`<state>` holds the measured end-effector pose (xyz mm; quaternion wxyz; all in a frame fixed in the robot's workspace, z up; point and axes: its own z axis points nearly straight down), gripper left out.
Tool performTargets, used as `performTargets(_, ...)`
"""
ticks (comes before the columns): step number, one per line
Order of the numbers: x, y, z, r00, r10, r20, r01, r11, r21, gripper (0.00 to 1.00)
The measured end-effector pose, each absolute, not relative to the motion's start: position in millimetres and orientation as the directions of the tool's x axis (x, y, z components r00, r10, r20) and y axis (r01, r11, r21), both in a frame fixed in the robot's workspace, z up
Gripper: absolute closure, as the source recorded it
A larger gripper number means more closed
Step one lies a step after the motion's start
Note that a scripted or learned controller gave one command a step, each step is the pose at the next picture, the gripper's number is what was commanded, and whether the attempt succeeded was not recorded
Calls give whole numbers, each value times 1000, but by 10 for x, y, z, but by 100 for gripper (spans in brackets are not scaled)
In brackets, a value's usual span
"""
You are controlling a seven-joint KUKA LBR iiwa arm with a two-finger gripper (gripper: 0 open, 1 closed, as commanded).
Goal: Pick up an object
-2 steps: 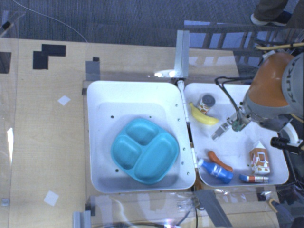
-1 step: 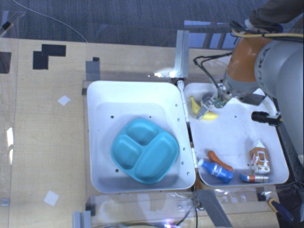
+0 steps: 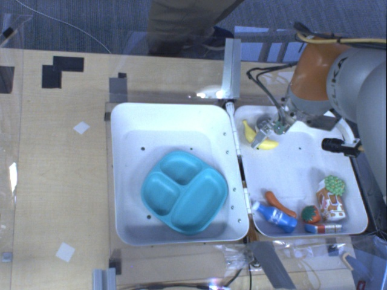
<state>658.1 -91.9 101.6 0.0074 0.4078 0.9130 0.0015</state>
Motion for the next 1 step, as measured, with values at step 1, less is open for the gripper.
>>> performTargets(1,6496,16,1871,-462,887,-3,887,462,7,100)
